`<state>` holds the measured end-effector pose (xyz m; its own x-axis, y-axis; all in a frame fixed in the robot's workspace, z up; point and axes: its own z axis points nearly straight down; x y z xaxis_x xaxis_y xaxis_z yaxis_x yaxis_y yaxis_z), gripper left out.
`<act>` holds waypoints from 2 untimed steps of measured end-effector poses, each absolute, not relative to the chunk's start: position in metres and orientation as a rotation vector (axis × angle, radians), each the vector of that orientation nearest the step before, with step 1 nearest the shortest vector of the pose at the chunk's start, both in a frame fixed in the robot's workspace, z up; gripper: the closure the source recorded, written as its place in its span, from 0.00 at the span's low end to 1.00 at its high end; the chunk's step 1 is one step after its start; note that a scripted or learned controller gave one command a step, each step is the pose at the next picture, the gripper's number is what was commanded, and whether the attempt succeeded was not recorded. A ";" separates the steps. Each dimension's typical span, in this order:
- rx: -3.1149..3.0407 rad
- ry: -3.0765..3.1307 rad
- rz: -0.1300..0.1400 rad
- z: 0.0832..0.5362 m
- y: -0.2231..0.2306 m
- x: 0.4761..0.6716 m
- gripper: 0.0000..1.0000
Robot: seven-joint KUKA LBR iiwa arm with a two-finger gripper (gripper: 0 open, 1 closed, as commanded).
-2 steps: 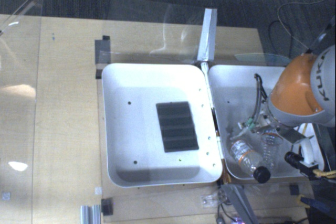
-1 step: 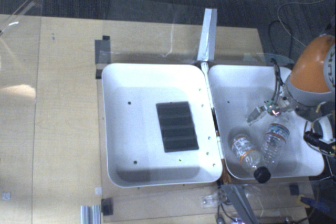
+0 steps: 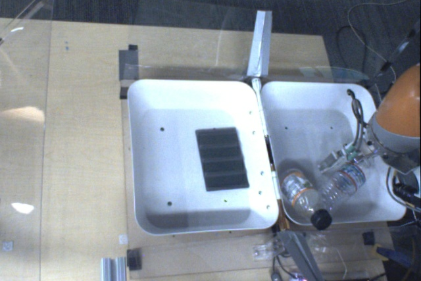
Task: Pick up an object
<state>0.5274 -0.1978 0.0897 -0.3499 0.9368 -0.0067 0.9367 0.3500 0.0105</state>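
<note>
**Bottles lie in the right bin, gripper low beside them**

Bottles are the only loose objects in the right bin [image 3: 309, 108]. Two clear plastic ones lie on their sides in its near half. One bottle [image 3: 337, 190] has a black cap pointing toward the near rim and a blue-tinted label; it runs slantwise from the cap up toward the arm. The second bottle [image 3: 297, 186] lies just left of it, with an orange-brown label, close to the wall between the bins. The two look to be touching or nearly so.

The arm [image 3: 401, 112] enters from the right, its orange band over the right bin's far-right part. The gripper [image 3: 343, 156] sits low in the bin, just above the upper end of the capped bottle. How far it is open cannot be told, and nothing is seen held in it.

In the left bin [image 3: 191, 95], a dark ribbed rectangular pad [image 3: 222, 158] lies flat near the middle, well apart from the bottles.
</note>
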 end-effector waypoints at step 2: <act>1.940 2.455 0.009 0.090 -0.206 0.491 0.00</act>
